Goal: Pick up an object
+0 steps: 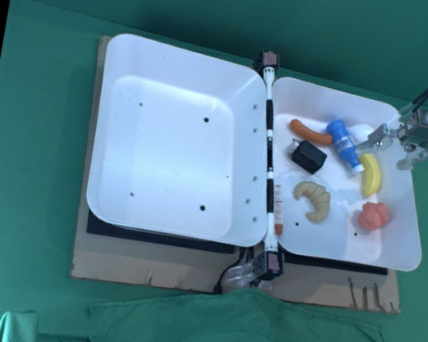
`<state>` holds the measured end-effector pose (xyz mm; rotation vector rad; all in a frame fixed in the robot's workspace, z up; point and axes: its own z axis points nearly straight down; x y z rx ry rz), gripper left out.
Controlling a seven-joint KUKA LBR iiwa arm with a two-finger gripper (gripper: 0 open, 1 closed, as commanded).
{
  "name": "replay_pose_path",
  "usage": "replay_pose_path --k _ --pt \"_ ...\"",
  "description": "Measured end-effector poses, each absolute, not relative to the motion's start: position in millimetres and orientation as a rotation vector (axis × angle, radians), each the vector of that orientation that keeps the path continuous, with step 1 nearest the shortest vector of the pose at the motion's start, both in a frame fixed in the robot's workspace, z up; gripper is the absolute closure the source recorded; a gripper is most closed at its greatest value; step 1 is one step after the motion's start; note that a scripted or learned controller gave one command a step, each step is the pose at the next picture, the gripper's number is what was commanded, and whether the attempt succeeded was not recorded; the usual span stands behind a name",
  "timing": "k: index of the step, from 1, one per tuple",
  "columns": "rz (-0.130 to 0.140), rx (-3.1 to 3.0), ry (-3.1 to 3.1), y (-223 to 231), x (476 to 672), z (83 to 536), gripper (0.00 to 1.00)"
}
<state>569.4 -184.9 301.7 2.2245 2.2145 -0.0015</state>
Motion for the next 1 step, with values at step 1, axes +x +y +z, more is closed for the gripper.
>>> replay_pose_path --k 1 --pt "-0.003 2.219 2.219 -186.5 665.0 228.9 0.00"
